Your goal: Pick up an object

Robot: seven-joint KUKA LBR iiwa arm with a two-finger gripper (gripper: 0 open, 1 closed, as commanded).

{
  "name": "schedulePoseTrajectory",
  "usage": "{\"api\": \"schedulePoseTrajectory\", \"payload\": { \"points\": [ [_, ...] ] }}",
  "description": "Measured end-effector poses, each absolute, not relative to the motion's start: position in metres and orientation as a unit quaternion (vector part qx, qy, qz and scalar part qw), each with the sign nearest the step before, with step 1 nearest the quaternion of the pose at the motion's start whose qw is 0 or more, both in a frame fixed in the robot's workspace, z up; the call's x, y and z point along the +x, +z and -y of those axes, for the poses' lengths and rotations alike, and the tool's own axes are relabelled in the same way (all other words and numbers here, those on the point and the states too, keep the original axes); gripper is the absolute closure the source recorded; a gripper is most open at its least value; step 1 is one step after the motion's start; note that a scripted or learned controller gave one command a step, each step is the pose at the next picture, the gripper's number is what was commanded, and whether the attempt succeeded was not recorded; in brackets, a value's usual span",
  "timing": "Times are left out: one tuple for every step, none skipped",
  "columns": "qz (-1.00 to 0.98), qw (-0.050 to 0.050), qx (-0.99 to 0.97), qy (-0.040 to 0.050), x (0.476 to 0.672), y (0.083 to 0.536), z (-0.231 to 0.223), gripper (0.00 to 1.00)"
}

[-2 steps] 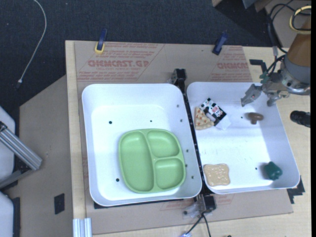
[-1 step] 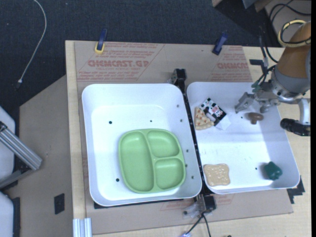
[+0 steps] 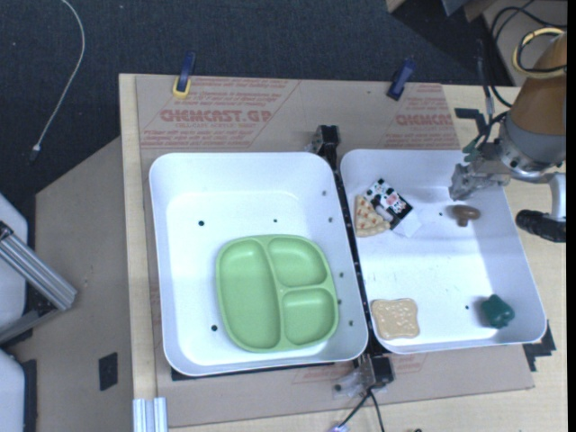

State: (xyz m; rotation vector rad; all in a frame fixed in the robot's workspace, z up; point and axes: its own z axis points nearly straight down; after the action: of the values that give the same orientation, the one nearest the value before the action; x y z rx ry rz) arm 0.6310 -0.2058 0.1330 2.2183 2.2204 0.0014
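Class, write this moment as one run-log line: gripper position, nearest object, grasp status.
gripper: over right bin's far right area | nearest: small brown object, just below fingertips | grasp: none seen

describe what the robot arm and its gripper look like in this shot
The arm enters from the right: a rounded grey body with a broad orange band above the wrist, ringed by a pale metal collar. Black cables loop near it at the top right. The gripper is a small grey metal piece at its tip, too small and blurred to make out further detail.

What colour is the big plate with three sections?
Light green. The plate shows clearly in the camera view, lying in the left bin.
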Motion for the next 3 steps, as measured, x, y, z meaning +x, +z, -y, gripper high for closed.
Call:
{"api": "schedulePoseTrajectory", "payload": {
  "points": [
    [-0.707, 0.003, 0.707, 0.0015, 0.634, 0.177, 0.206, 1.0],
    [-0.707, 0.004, 0.707, 0.0018, 0.636, 0.232, 0.207, 1.0],
    [-0.709, -0.001, 0.705, 0.0006, 0.621, 0.239, 0.153, 1.0]
  ]
}}
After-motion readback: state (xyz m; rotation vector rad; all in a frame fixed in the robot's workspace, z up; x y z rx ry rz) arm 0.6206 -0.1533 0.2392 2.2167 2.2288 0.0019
